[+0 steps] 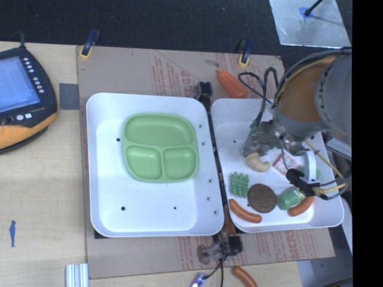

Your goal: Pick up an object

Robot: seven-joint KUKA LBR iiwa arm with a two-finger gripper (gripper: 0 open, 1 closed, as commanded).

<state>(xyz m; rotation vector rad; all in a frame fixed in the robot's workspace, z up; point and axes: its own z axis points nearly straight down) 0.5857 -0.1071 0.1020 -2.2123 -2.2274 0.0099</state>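
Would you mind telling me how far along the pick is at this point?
Done: the arm has reached into the right bin, and its gripper sits low over the pale beige piece. In hand: nothing visibly held; that piece lies on the bin floor. Left: closing on an item and lifting it. The brown disc, green ridged piece and sausage lie untouched.

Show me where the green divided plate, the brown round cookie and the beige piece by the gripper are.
green divided plate point(160, 146), camera view, its middle ridge.
brown round cookie point(261, 197), camera view, centre of its top.
beige piece point(258, 162), camera view, its middle.
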